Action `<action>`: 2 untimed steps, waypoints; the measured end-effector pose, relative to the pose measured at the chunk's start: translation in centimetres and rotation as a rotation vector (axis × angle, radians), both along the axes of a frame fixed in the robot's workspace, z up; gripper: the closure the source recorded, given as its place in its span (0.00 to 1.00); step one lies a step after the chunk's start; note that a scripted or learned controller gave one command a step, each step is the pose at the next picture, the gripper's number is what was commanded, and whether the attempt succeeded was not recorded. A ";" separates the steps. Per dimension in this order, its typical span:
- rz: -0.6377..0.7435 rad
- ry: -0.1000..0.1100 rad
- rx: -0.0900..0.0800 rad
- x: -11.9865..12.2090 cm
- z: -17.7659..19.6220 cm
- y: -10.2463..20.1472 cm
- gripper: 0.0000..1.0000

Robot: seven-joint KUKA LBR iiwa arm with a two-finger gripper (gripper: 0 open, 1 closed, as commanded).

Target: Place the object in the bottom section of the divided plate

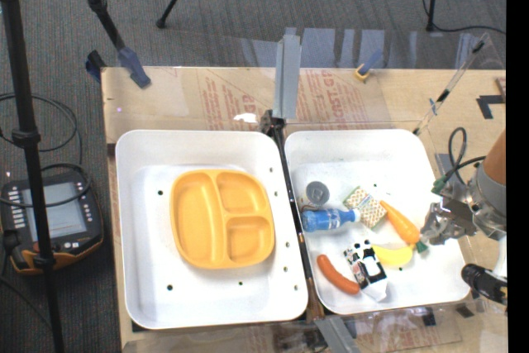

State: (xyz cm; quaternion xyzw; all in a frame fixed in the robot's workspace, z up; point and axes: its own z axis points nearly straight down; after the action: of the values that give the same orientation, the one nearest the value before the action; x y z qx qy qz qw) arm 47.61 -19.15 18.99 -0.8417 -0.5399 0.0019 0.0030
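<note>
Two white bins sit side by side: the left bin (140, 277) holds the yellow divided plate (221, 217). The gripper (436, 229) hovers over the right bin (388, 146), near the carrot (400, 221) and banana (393, 255); I cannot tell its jaws' state.

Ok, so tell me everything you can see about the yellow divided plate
The divided plate is yellow-orange, looks like smooth plastic, and is a rounded rectangle with a raised rim. Ridges split it into three sections: one large section along its left side and two smaller ones stacked on its right. It lies flat and right side up, slightly rotated, near the middle of the left bin, resting on the bin's white floor. Nothing lies in it, and nothing else touches it. The gripper is far off at the right bin's right edge.
</note>
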 end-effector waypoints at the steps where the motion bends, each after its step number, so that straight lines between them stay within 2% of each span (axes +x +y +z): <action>1: 0.133 -0.021 -0.005 0.6 -8.6 3.9 1.00; 2: 0.033 0.002 0.000 0.0 0.5 2.1 1.00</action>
State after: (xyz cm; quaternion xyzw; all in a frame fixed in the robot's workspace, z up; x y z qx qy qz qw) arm 47.64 -17.06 19.50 -0.8327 -0.5537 0.0030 0.0034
